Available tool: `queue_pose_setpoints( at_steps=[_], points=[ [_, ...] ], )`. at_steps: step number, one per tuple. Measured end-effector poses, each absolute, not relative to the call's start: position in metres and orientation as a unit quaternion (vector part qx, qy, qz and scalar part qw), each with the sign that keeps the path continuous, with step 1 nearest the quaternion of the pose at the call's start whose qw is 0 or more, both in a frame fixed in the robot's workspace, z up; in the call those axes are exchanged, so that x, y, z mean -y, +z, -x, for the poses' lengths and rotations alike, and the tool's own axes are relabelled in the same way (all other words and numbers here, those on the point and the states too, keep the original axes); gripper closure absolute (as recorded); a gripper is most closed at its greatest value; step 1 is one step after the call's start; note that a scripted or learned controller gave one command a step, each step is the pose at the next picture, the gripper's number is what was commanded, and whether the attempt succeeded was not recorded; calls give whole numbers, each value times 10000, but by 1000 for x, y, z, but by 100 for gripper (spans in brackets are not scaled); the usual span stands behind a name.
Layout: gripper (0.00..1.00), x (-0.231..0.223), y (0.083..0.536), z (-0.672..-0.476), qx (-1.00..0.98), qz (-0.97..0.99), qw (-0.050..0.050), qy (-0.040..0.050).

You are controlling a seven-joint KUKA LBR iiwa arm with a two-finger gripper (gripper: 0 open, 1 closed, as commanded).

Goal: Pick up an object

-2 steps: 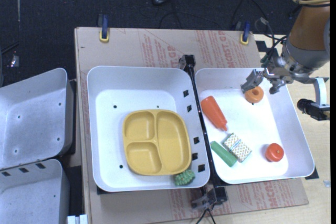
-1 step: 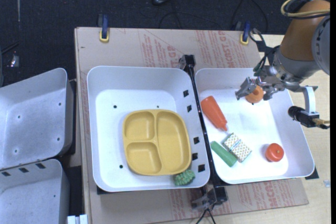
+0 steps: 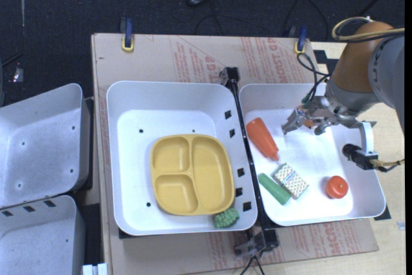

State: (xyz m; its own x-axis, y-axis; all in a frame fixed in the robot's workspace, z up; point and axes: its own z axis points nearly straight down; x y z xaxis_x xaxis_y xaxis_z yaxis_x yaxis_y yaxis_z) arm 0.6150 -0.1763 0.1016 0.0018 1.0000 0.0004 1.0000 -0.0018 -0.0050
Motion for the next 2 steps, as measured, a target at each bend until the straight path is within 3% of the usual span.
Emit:
queue_pose_setpoints(
  at_steps=[1, 2],
  points=[
    [100, 176, 116, -617, 7068, 7074, -11, -2],
    [100, 182, 178, -622, 7074, 7068, -32, -15]
  ],
)
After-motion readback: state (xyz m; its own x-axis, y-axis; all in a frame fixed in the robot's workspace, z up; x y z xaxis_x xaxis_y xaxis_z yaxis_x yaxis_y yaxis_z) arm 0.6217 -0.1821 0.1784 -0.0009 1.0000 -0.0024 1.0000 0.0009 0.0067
